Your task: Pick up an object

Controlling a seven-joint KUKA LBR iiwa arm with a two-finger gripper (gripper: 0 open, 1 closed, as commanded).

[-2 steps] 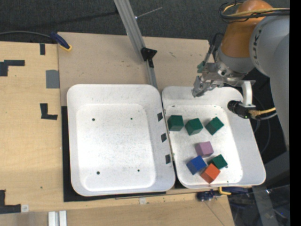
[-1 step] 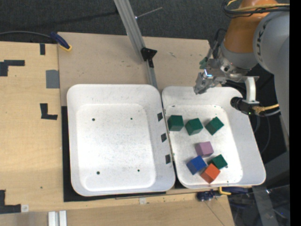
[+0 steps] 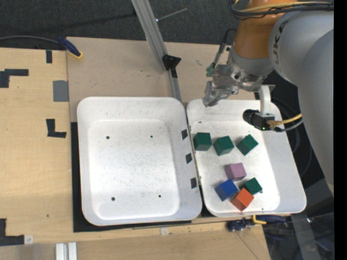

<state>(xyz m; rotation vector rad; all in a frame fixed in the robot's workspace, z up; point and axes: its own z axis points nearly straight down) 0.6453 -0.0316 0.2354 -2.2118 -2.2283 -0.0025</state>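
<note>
The right bin [image 3: 282, 199] holds several small blocks. Three green ones sit in a row: one [image 3: 202, 141] at the left, one [image 3: 223, 145] in the middle, one [image 3: 248, 144] at the right. Nearer the front lie a purple block [image 3: 235, 171], a blue block [image 3: 226, 189], a dark green block [image 3: 252, 186] and an orange-red block [image 3: 243, 199]. My gripper [image 3: 211, 99] hangs above the far left corner of the right bin, away from the blocks, with nothing visible between its fingers.
The left bin [image 3: 87, 145] sits beside the right one. A slanted metal post [image 3: 152, 26] rises behind the bins. A blue and yellow clamp [image 3: 70, 46] lies at the bench's far left.
</note>
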